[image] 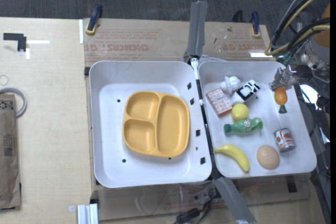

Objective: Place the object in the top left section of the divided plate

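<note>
Carrot (281, 97) directly beneath gripper (281, 81) at right bin's far edge, finger state unclear.

The right bin (302, 165) holds a white crumpled item (230, 83), possibly a small figure, beside a black-and-white object (248, 90), with a pink printed box (219, 102) just left of a yellow lemon (240, 111). Below the lemon lies a green bottle (243, 126) on its side, a banana (233, 156) near the front wall, a tan egg (268, 157) to its right, and a red-and-white can (284, 140) tilted by the right wall. On the tabletop (47, 113), blue clamps (94, 18) pin brown cardboard (142, 42) behind the bins, and a brown paper bag (9, 155) lies at the far left.
</note>
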`<action>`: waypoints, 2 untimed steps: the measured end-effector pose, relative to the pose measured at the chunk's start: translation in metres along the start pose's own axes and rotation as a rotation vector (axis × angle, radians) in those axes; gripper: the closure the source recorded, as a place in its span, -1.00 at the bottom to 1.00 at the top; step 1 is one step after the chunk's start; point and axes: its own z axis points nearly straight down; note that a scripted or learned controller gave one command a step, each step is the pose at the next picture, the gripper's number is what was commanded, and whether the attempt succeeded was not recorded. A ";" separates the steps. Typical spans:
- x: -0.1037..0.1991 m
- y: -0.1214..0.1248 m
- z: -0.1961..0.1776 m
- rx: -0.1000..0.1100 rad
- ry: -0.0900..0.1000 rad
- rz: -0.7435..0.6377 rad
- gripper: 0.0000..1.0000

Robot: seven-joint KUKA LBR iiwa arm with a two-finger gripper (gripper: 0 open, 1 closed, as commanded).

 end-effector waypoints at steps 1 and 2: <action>0.055 0.045 -0.019 -0.001 0.001 0.007 1.00; 0.126 0.060 -0.019 0.001 0.000 0.246 1.00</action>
